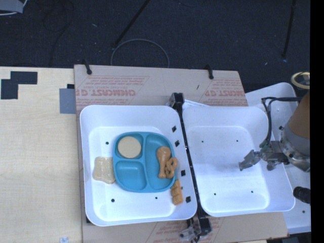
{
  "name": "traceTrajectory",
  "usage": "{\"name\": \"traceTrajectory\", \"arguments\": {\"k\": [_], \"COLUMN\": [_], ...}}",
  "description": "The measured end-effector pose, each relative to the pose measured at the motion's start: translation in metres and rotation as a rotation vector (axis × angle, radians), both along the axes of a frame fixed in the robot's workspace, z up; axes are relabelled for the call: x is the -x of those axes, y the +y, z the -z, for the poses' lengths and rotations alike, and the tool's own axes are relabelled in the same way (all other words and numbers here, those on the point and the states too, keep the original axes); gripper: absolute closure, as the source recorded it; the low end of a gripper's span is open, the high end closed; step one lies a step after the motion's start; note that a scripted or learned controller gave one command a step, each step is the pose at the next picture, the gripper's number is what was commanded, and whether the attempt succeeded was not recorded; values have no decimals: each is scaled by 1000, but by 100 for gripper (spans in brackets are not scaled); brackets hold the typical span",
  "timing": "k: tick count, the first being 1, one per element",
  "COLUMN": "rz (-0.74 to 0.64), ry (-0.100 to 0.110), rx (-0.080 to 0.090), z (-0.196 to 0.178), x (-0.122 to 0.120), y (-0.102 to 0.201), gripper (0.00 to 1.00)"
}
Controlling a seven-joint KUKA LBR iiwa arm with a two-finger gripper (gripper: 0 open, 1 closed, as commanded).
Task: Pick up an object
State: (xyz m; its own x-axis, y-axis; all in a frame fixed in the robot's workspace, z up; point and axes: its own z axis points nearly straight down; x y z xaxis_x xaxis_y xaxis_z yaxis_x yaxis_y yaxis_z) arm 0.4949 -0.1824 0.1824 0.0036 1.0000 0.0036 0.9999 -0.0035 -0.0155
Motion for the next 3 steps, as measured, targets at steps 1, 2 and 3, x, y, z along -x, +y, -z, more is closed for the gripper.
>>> {"name": "traceTrajectory", "arguments": {"k": [1,2,3], "rz": [-3,-4,-3], "ry": [-12,-8,-9], "rx": [2,1,1], "z": [-6,38,91], "x": [-3,-5,-4], "y": [0,3,5], "gripper": [0,0,0]}}
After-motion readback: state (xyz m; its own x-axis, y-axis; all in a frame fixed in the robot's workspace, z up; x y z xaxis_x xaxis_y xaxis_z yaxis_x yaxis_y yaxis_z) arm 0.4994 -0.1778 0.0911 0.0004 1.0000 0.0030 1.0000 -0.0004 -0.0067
